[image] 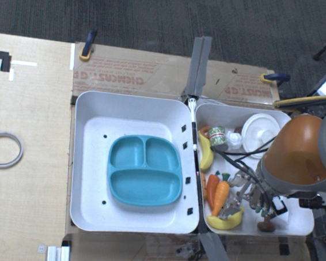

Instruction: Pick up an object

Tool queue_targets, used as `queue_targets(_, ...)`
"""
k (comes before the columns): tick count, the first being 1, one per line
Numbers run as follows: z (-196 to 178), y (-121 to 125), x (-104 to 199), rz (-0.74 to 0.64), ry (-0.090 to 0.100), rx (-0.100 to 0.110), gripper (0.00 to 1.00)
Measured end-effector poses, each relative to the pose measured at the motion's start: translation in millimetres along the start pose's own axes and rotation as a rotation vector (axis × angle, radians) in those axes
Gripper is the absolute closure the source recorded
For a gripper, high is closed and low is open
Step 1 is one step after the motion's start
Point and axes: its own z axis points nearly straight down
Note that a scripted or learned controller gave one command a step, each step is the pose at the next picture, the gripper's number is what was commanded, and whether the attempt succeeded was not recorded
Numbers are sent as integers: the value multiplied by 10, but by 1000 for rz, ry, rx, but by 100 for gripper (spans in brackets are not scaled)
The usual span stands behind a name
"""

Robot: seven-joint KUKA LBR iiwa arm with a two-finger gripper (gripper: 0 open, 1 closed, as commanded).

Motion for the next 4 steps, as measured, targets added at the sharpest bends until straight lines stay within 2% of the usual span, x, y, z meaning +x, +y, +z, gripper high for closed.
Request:
queue_targets(1, -89, -4, -15, -1, -3, 2, 100)
queue_targets(2, -129, -857, -316, -96, 13, 1, 100)
queue_targets(3, 42, -325, -1013, 104, 12, 2, 100)
queue_targets(4, -212, -805, -1353, -174, 9, 1, 100)
